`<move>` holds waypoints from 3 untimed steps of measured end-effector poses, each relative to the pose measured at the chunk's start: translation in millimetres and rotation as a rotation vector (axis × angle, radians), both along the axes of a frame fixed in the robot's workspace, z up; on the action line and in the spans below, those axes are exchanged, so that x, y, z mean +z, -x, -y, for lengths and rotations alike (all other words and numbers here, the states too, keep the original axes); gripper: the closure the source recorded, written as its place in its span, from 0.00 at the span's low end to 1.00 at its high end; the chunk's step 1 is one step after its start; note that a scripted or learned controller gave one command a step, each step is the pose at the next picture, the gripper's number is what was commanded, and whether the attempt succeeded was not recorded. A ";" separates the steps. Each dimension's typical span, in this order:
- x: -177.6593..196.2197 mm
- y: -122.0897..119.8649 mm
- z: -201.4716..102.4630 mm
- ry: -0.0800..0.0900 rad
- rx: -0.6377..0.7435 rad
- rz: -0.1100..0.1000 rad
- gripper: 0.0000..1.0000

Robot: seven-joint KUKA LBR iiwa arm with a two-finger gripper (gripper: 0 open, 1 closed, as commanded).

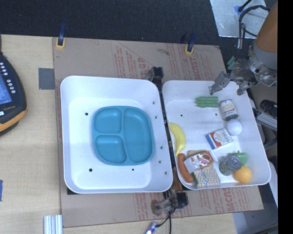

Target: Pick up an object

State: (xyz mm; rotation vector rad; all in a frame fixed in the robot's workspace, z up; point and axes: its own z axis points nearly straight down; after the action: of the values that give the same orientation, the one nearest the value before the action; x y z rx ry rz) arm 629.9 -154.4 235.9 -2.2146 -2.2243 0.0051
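My gripper [230, 86] hangs over the far edge of the right bin [185, 92], fingers spread open with nothing between them. Just below it lie a green bean pod [206, 101] and a small brown jar [228, 109]. Further down the bin are a white egg [234, 127], a small red-and-blue carton [219, 138], a yellow banana [177, 136], a sausage [184, 168], a snack packet [202, 167], a dark can [229, 165] with a green item beside it, and an orange [242, 175].
The left bin [75, 91] holds a blue divided plate [122, 134]. A teach pendant [4, 94] lies at the bench's left edge. Clamps [189, 41] hold the cardboard sheet at the back.
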 end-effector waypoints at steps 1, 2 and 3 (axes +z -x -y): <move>-141.3 98.4 11.0 0.000 0.000 0.001 0.00; -140.7 32.9 -32.6 0.003 0.003 0.010 0.00; -140.3 -29.0 -21.0 0.002 0.001 0.010 0.00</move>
State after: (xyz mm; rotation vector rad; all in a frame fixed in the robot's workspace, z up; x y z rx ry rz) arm 658.8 -133.4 95.6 -2.2202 -2.2312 -0.0041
